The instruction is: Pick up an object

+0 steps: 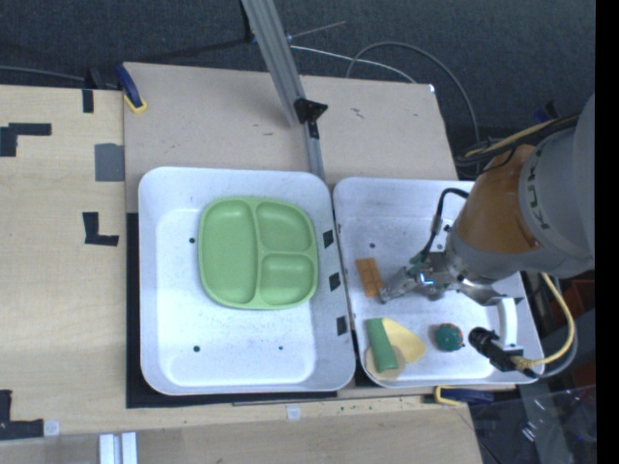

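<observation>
the gripper (395, 288) sits right of centre, jaws apart and holding nothing, just beside the orange block (368, 276); closing off-centre, it could push the block away and miss it.

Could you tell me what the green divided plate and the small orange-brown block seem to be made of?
The green divided plate looks like moulded plastic with a matte finish: even pale green colour, soft rounded ridges between its three compartments, no sharp glare. The small orange-brown block, lying in the right bin, could be wood or plastic; its flat, dull surface and straight edges suggest wood, but it is too small to be sure.
</observation>
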`<state>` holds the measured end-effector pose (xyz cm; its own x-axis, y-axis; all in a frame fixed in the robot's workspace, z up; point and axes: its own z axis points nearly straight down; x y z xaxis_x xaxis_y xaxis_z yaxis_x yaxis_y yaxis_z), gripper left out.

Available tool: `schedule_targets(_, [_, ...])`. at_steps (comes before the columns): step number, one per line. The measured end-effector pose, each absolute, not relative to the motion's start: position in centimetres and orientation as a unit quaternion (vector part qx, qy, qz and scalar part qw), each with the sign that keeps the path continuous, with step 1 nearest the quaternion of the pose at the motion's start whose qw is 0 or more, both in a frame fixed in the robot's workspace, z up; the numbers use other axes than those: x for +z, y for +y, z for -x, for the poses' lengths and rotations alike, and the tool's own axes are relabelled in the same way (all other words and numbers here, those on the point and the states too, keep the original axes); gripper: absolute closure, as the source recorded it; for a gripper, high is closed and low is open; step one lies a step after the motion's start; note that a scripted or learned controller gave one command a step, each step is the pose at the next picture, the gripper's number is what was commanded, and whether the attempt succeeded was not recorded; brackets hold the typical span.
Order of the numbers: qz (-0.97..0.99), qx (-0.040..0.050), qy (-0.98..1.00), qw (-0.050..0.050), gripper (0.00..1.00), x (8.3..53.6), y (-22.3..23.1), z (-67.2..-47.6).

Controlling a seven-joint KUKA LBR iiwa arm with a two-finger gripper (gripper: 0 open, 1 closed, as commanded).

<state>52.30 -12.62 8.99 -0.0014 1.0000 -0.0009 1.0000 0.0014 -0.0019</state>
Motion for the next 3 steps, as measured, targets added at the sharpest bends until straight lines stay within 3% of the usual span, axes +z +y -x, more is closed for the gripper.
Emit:
schedule_targets(1, [0.706, 0.0008, -0.708, 0.002, 1.00, 10.1, -12.5, -52.3])
schedule_targets(3, [0.707, -0.0008, -0.707, -0.002, 1.00, 21.1, -13.5, -52.0])
